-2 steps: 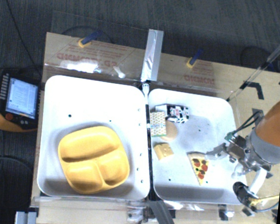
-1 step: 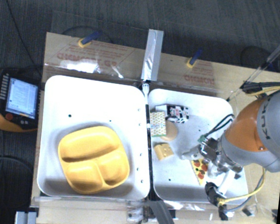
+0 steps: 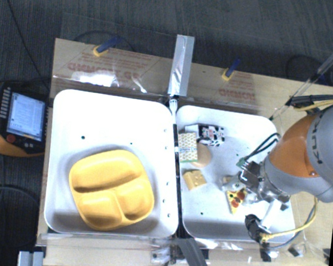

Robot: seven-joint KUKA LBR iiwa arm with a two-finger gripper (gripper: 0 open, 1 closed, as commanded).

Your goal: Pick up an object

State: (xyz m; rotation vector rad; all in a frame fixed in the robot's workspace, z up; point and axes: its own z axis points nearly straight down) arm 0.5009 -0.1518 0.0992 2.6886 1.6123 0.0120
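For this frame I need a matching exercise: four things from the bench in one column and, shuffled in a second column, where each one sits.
Things:
1. yellow divided tray
2. pizza-slice toy
3. black-and-white item
4. handheld pendant with screen

Places:
A. far end of the right bin, near the divider
B. on the floor, left of the bench
C. in the left bin
D. in the right bin, right beside the gripper

Pairs: 1-C, 2-D, 3-A, 4-B
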